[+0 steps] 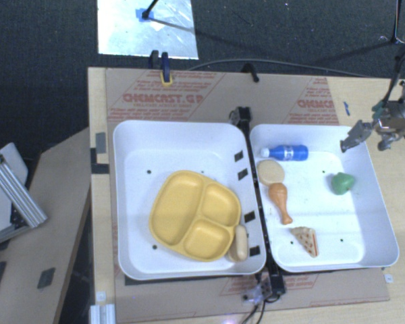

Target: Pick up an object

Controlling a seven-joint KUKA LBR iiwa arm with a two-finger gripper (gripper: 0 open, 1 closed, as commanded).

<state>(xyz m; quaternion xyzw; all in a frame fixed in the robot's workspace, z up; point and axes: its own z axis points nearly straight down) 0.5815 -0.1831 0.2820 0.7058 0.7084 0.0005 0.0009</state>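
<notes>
Here, smooth yellow compartment plate (194, 224).

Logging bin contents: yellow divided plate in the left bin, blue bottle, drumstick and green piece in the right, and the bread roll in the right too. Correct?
Not quite. In the camera view the bread roll lies in the left bin, against the yellow divided plate. The blue bottle, drumstick and green piece are in the right bin.

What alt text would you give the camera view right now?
The hand hangs over the right bin's far right corner, holding nothing visible. That bin holds a blue bottle, a toy drumstick, a green lump and a sandwich wedge; the left bin holds a yellow divided plate.
</notes>
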